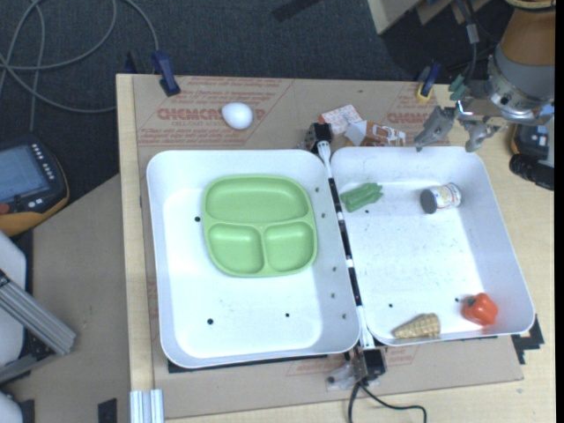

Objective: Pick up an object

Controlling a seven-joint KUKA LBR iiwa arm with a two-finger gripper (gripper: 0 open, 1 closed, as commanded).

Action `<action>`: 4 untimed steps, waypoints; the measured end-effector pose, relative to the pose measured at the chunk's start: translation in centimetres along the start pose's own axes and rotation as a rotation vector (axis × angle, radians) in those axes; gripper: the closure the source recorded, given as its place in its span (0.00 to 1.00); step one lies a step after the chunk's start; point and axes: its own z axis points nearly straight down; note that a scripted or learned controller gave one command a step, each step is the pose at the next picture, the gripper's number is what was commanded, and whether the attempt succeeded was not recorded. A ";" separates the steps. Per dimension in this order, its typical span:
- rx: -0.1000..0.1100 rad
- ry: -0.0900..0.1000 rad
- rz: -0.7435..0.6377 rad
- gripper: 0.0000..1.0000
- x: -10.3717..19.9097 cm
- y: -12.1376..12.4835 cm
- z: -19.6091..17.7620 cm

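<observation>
My gripper [455, 130] hangs open above the far edge of the right bin [502, 236], its two fingers spread with nothing between them. Inside that bin lie a green flat piece [360, 196] at the far left, a small can [440, 198] on its side below the gripper, a red pepper-like toy [480, 308] at the near right, and a tan waffle cone [417, 327] at the near edge.
The left bin [176, 307] holds a green divided plate [260, 225]. Behind the bins on the cardboard lie a white egg [236, 115] and some small packets [352, 123]. Blue clamps [164, 71] grip the board's far edge.
</observation>
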 end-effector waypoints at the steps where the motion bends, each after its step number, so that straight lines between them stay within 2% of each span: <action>1: -0.001 0.000 0.000 0.00 0.9 -2.7 17.0; 2: -0.003 -0.001 -0.001 0.00 -1.5 1.8 9.5; 3: 0.002 0.000 0.000 0.00 -4.3 0.4 17.0; 4: 0.001 0.000 0.000 0.00 -4.5 -1.6 16.9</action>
